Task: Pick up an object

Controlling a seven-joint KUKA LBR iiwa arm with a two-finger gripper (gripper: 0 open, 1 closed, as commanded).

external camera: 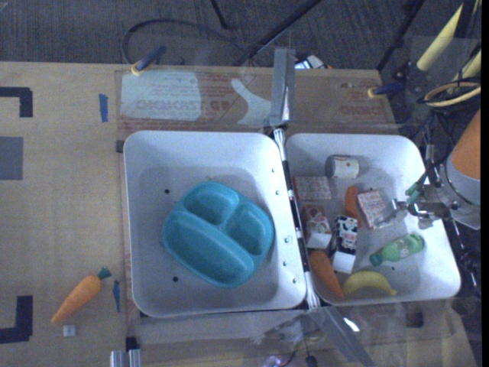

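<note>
Objects for picking lie clustered in the right bin (pixel 439 277), the tool (pixel 403 207) reaching in from 3 o'clock. Nearest the camera, at the bin's 6 o'clock edge, a yellow banana (pixel 367 283) lies beside an orange carrot (pixel 325 273) set along the dividing wall. Just beyond, toward 4 o'clock, a green bottle (pixel 397 248) rests on its side. At mid-bin, a black-and-white carton (pixel 346 235) stands beside a small picture carton (pixel 315 223). The tool sits at the 3 o'clock side of the bin, its tip touching or overlapping a tilted patterned packet (pixel 372 207); whether it is released or clenched cannot be told, and nothing is seen gripped. Farther on, a flat pink packet (pixel 313 187) lies near the divider, and a small can (pixel 342 166) lies on its side toward 12 o'clock. The left bin (pixel 145 167) holds a blue divided plate (pixel 218 232). Outside the bins, on the surface (pixel 61 205) at 8 o'clock, lies a second toy carrot (pixel 76 297).
</note>
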